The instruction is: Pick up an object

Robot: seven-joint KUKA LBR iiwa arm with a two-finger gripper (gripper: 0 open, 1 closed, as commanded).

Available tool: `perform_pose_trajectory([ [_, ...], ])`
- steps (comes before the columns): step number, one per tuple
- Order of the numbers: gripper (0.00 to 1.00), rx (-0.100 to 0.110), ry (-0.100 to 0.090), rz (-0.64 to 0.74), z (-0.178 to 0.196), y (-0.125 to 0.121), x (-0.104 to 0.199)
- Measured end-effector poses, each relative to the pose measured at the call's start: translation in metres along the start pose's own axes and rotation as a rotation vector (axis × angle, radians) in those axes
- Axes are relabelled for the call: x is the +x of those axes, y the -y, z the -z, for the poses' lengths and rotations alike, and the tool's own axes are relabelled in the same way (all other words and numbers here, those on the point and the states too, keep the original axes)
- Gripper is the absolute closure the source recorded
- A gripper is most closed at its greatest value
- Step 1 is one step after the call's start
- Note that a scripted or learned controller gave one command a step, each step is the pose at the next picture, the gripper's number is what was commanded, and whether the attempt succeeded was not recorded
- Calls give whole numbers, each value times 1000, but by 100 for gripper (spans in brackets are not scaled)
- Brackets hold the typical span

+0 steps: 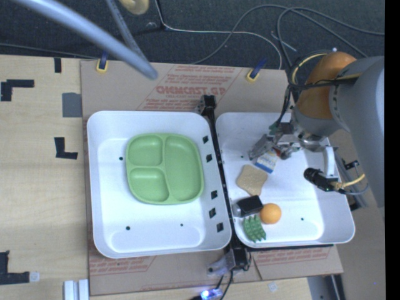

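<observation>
Two shallow white bins sit side by side on the bench, over a sheet of brown cardboard (187,83) with red print.

The left bin (103,167) holds a light green divided plate (165,169) with three compartments, lying flat near the bin's middle.

The right bin (331,220) holds several small things grouped toward its left half. A tan, square sponge-like piece (252,180) lies near the centre. Just below it is a small black block (249,205), and beside that, to the right, an orange ball (270,214). A green ridged object (254,229) lies below the black block, close to the bin's front wall. A small white item with blue and red marks (266,162) lies just above the tan piece.

The arm reaches in from the right, and the pincer (270,147) hangs low over the upper part of the right bin, right above the white item. Whether its jaws are wide or narrow, I cannot tell, nor whether anything is gripped.
</observation>
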State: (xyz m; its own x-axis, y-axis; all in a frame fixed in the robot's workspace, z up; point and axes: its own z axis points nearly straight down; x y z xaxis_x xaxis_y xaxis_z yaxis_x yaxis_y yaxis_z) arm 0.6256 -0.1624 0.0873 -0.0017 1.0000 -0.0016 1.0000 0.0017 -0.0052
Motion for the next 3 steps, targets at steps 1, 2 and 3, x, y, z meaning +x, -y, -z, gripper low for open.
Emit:
perform_pose_trajectory([
  [1, 100, -3, -1, 1, 13, -1, 1],
  [2, 100, -10, -1, 0, 74, -9, 5],
  [3, 100, -10, -1, 0, 127, -10, 5],
])
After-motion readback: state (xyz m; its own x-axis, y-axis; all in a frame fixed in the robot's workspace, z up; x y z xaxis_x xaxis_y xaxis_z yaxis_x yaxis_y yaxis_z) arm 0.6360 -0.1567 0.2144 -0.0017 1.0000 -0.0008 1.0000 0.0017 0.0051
